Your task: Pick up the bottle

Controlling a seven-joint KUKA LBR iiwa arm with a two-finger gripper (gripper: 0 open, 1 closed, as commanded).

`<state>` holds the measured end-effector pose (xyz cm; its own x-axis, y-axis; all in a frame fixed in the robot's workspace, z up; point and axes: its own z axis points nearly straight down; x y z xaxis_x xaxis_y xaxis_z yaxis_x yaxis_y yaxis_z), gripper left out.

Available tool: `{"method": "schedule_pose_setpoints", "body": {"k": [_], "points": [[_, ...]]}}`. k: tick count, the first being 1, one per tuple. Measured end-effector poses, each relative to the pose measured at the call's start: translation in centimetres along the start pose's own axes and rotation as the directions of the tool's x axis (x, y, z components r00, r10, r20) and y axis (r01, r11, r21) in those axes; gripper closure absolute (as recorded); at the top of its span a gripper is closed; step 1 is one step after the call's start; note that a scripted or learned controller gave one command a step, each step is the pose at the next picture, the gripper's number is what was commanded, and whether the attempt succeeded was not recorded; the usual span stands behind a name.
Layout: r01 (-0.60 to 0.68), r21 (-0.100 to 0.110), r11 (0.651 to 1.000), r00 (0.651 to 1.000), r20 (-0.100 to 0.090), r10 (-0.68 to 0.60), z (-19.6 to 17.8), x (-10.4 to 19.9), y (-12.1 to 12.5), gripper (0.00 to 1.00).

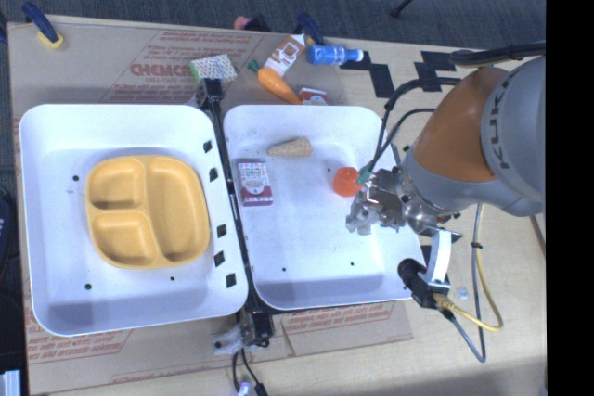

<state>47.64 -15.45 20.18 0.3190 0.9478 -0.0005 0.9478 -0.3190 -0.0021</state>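
Note:
A small blue bottle [329, 56] lies on its side on the cardboard behind the right bin [316, 287], outside it. Beside it lies a white and orange bottle-like item [286, 56]. My gripper [364, 216] hangs low over the right side of the right bin, well in front of both bottles. An orange ball [344, 181] lies just behind and left of the gripper. Nothing shows held in the gripper.
The right bin also holds a red packet [253, 182] and a beige cone-shaped item [290, 147]. A yellow divided plate [147, 210] fills the left bin [56, 292]. An orange carrot [277, 85] and a green patterned packet [213, 68] lie behind the bins.

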Motion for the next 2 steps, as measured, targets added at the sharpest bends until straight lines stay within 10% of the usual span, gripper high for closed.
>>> {"method": "schedule_pose_setpoints", "body": {"k": [1, 2], "points": [[0.017, 0.004, 1.000, 1.000, -0.001, -0.017, 4.7, 4.7, -1.6, 1.00], [-0.302, 0.003, 0.953, 0.953, 0.000, 0.302, 6.4, 4.0, -1.4, 1.00]]}}
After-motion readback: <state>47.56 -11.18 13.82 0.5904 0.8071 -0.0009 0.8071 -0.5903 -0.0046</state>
